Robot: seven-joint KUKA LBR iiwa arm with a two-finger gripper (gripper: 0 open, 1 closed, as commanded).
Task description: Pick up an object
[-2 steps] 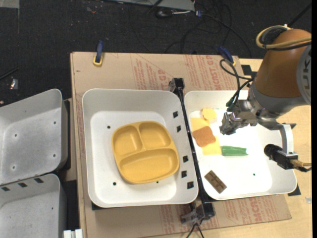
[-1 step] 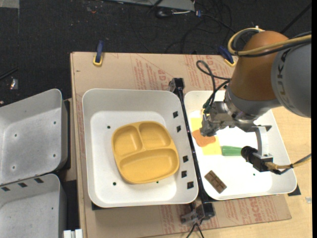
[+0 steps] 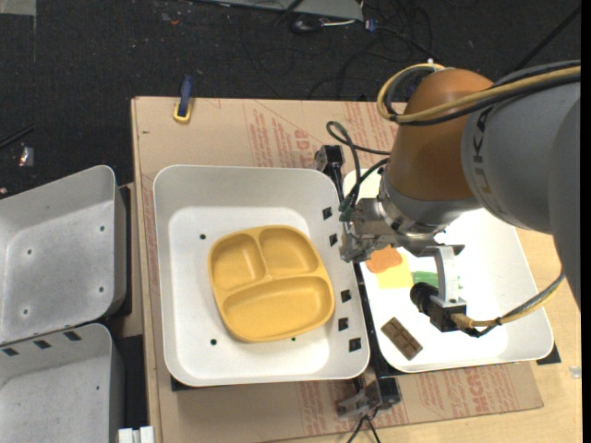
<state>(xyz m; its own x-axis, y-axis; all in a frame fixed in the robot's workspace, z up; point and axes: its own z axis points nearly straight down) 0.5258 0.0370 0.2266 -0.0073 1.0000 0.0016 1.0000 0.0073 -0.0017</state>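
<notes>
A yellow divided plate [image 3: 271, 282] lies in the left white bin [image 3: 185, 247]. In the right white bin [image 3: 517, 340] lie an orange block [image 3: 386, 259], a pale yellow block [image 3: 393, 277], a green piece [image 3: 425, 278] and a brown bar [image 3: 402, 337]. My gripper [image 3: 369, 243] hangs over the right bin's left side, just above and left of the orange block. The arm's wrist covers the gripper from above.
The grey and orange arm [image 3: 462, 155] covers the back of the right bin. A wall between the two bins [image 3: 349, 275] runs just left of the gripper. A clamp with a yellow handle [image 3: 184, 107] sits at the bench's back left corner.
</notes>
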